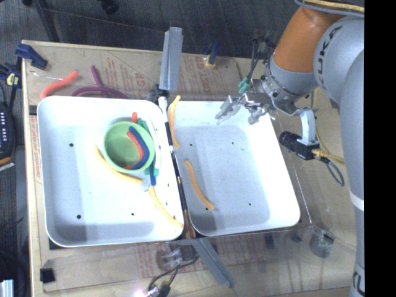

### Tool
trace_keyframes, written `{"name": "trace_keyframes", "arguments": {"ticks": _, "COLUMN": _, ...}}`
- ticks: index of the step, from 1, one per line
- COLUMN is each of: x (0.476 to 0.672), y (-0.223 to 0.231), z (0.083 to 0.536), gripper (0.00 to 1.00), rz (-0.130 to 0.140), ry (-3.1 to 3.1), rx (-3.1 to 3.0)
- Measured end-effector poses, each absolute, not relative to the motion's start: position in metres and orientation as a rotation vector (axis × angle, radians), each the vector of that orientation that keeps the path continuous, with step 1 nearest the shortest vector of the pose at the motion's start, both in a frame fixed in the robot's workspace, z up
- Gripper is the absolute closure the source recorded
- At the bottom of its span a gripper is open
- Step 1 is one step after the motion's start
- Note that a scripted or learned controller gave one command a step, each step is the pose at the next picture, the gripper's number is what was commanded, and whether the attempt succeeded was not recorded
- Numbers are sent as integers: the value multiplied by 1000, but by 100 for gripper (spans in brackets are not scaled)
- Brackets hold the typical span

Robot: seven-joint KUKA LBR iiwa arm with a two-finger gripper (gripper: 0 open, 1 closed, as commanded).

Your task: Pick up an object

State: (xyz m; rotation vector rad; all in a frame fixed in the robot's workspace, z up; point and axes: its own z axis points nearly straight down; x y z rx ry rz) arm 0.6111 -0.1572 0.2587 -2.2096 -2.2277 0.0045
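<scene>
The gripper (pixel 238 109) hangs over the far edge of the right bin (pixel 247 218), its jaws spread and with nothing between them; no object is picked yet. The closest candidates are two orange strips: one (pixel 172 121) lies to the left of the jaws, against the left wall of that bin, and another (pixel 198 184) lies nearer the camera and to the left, flat on the bin floor. I judge that both are risky; they are thin and flat, so the jaws may close above the strip and come up with nothing, or may push it aside instead of pinching it. The strip at the wall is worse, because one finger could strike the rim between the bins on the way down. Further left, well apart from the jaws, the left bin (pixel 59 184) holds a green bowl (pixel 128 146) with coloured pieces in it and a yellow strip (pixel 162 208); a grasp there could catch several things together, or tip the bowl.
</scene>
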Motion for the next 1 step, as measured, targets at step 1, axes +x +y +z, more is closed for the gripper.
{"name": "trace_keyframes", "arguments": {"ticks": 1, "x": 577, "y": -119, "z": 161, "gripper": 0, "rz": 7, "ry": -2342, "rx": -2088}}
